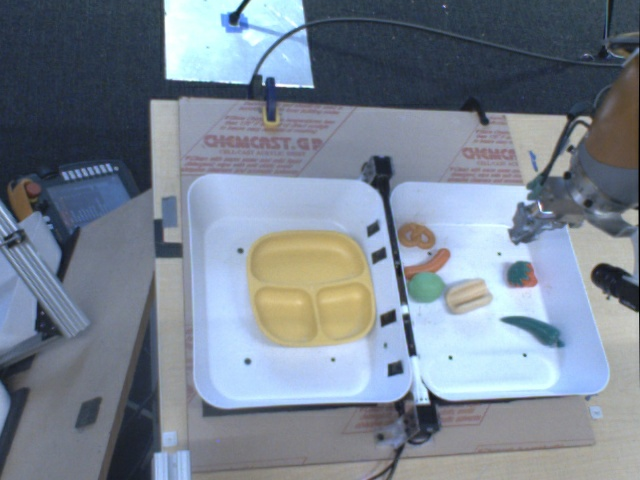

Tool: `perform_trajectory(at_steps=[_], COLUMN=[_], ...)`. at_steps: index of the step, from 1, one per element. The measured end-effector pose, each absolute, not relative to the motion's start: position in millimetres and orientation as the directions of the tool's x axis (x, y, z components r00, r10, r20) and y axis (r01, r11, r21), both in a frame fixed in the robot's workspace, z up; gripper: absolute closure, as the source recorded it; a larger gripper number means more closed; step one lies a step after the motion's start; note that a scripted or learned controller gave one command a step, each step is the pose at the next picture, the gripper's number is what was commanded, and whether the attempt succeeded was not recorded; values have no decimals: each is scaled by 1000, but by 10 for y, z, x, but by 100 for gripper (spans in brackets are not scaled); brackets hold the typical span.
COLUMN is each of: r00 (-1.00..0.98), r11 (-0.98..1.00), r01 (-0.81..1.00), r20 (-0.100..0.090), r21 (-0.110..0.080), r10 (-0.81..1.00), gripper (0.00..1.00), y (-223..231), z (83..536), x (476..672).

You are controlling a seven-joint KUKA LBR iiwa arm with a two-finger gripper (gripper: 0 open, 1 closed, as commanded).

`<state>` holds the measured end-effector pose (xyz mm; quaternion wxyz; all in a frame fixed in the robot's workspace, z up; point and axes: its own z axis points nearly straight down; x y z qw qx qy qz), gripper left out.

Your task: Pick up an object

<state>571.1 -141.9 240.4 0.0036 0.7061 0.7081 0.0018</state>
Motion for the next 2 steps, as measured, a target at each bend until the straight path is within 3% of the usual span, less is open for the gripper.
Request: perform_trajectory(at_steps=[1, 2], r00=[-4, -9], r11=[4, 9], r01=[1000, 1000], r20=[-1, 1], r21=[5, 2], r10=[1000, 1000], gripper=[100, 100], y=[-1421, -858], z=[2762, 2589], x=[5724, 5784])
